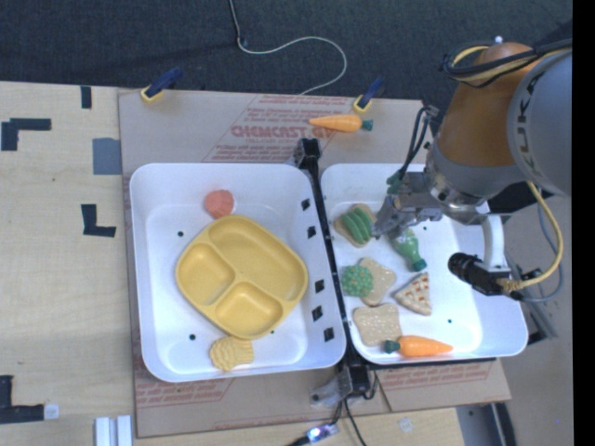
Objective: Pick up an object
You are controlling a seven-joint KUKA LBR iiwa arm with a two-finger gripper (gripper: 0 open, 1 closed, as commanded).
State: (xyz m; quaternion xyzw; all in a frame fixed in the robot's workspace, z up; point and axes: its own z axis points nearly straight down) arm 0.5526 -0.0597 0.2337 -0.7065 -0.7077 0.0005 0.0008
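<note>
The desk (56, 277) carries a cardboard sheet (270, 128) with two shallow white bins side by side on it. The grey arm (548, 110) comes in from the right, its orange band (479, 110) bulking above the wrist, and bends down over the upper middle of the right bin (497, 328). The end effector (398, 219) hangs low between a green ridged piece (357, 223) and a small dark green piece (407, 247), close to both; how wide it stands I cannot tell, and nothing is seen gripped in it.

The left bin (144, 277) holds a yellow divided plate (242, 274) lying tilted across its middle, a pink round piece (219, 203) just above the plate, and a yellow ridged piece (231, 351) near the front wall.

In the right bin (the crowded one), a broccoli-like piece on a tan slice (365, 280) lies below the green ridged piece, a pizza slice (415, 295) just to its right, a bread slice (377, 324) further toward the front, and an orange carrot (423, 347) touching the bread's lower corner. A second carrot (337, 124) rests on the cardboard behind the bins
</note>
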